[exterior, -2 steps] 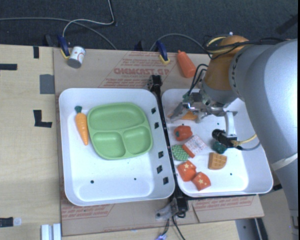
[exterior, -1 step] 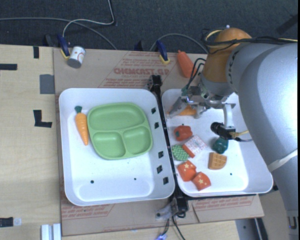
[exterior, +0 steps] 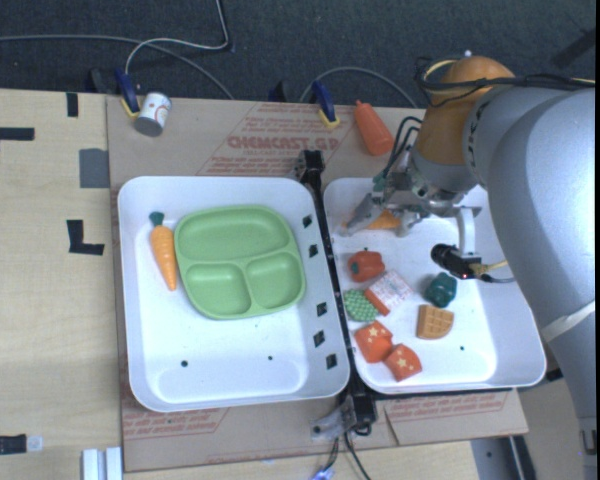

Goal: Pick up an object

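Note:
My gripper (exterior: 380, 218) hangs low over the back left part of the right bin (exterior: 500, 363), and it is open. A small orange piece (exterior: 386, 222) lies on the bin floor between the spread fingers. Just in front of it sits a red tomato-like toy (exterior: 366, 265). Further forward are a pink striped packet (exterior: 388, 291), a green patterned piece (exterior: 360, 305), a dark teal object (exterior: 441, 290), an orange waffle (exterior: 433, 322) and two red-orange blocks (exterior: 373, 341) (exterior: 402, 361).
The left bin (exterior: 220, 383) holds a green divided plate (exterior: 240, 260) and a carrot (exterior: 163, 251). On the cardboard behind the bins lie an orange cone-shaped toy (exterior: 372, 128) and a small white can (exterior: 153, 113). The arm's grey bulk (exterior: 540, 198) covers the right bin's right side.

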Tool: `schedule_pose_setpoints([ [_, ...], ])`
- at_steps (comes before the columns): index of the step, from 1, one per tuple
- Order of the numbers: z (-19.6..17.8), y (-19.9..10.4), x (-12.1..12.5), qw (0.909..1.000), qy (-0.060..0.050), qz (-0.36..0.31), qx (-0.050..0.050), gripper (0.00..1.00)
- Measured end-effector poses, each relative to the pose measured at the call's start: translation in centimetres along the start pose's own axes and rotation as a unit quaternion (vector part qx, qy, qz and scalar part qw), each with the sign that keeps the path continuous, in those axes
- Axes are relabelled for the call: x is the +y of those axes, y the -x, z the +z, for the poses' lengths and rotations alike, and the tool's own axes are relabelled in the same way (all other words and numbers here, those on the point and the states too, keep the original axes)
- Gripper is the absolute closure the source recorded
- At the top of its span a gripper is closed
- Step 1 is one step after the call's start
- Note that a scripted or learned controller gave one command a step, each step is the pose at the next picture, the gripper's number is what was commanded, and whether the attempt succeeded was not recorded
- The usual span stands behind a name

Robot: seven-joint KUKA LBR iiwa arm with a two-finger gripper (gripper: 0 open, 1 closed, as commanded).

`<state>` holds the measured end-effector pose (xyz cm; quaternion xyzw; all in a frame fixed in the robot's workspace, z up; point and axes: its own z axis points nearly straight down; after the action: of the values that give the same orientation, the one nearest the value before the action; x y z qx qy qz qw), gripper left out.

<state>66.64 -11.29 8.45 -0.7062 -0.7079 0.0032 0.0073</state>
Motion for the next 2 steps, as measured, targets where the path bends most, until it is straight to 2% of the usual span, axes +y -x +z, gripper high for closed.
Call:
schedule_pose_setpoints([
  [2, -0.02, 1.36, 0.02, 1.0000, 0.001, 0.000, 0.000, 0.00],
])
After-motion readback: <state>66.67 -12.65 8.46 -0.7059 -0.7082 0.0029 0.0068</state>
